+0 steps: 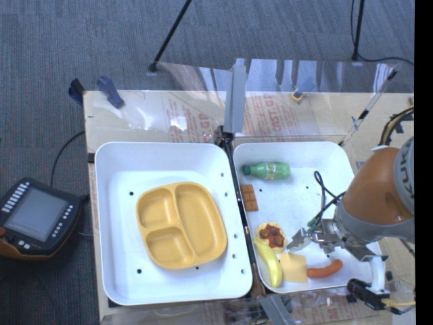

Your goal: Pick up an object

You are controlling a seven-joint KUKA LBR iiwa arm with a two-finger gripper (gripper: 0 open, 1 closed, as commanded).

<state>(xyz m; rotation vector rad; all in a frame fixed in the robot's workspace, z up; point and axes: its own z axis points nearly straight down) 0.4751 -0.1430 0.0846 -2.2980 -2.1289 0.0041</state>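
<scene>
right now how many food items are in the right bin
6: bottle at the back, waffle by the left wall, tart mid-bin, banana, cheese and sausage along the front. The arm may hide more.

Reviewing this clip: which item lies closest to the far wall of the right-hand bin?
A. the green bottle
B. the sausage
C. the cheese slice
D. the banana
A: the green bottle lies on its side near the far wall of the right bin, while the banana, cheese slice and sausage cluster along the near edge.
</scene>
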